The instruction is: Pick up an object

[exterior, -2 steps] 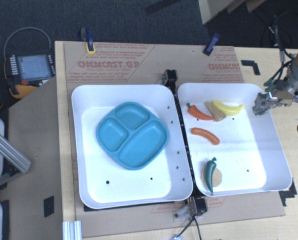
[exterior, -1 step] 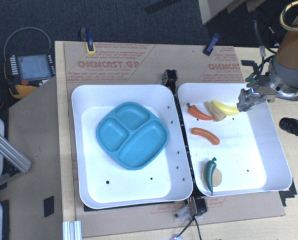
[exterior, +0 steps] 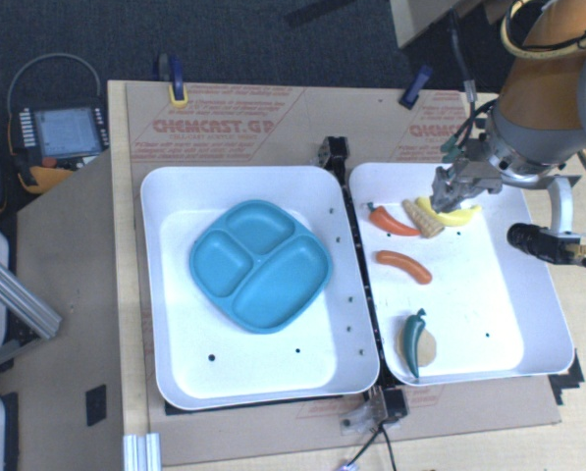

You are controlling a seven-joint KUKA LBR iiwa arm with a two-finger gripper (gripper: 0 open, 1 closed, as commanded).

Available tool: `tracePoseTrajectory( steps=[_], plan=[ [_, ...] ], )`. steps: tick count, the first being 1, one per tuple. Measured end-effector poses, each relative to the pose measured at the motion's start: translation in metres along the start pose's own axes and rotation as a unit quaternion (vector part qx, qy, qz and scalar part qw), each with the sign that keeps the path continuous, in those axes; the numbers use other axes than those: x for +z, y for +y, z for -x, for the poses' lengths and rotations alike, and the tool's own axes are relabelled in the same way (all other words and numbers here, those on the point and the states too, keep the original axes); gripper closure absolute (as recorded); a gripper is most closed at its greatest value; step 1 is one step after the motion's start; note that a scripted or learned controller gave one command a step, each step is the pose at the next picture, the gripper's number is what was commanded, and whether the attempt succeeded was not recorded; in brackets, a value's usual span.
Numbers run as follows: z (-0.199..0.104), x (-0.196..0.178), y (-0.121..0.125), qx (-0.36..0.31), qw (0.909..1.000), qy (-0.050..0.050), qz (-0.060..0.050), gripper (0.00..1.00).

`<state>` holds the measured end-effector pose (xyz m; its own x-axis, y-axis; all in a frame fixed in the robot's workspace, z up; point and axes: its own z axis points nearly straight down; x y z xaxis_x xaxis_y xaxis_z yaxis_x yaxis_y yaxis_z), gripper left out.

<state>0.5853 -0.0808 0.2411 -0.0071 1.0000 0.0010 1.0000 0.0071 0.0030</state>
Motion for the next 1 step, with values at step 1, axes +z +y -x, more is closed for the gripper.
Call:
tracePoseTrajectory(
  steps=[1],
  plan=[
    [-0.0536,0.0062,0.0077,0.000,1.0000,0.000,-0.002,1.00]
  ],
)
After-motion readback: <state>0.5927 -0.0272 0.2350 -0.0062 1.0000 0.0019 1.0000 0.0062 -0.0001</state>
